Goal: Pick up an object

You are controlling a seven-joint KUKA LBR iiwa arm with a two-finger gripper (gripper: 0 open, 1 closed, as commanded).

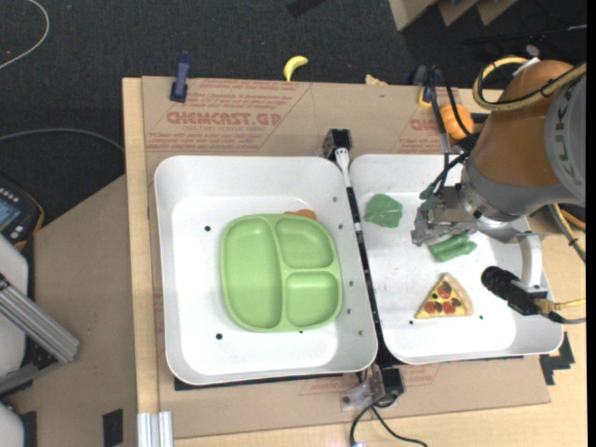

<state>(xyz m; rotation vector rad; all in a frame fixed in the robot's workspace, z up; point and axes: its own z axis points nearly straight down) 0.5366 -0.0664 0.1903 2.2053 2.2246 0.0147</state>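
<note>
The gripper [436, 232] is low over the right bin [402, 331], in the right centre of the frame, at the end of the grey and orange arm [521, 147] that comes in from the right edge. Whether it is spread apart or drawn together cannot be told from this slanted view, as its own body hides the tips. A dark green piece [455, 247] lies on the bin floor just below and right of the gripper, at its edge or touching it; nothing shows it as gripped

To the left, near the bin's upper left corner, lies a pale green leaf-shaped piece [383, 209], apart from the gripper. A toy pizza slice [444, 299] rests flat lower down in the same bin, near its bottom edge

The left bin [186, 250] holds a green divided plate [279, 273] with three compartments, set about its middle. A small orange sliver [300, 214] peeks out at the plate's upper rim

Both bins sit on a brown board [223, 110] printed with red letters. A blue clamp [180, 77] grips its top edge at upper left, and a small yellow curved thing [295, 64] lies past that edge at top centre
</note>
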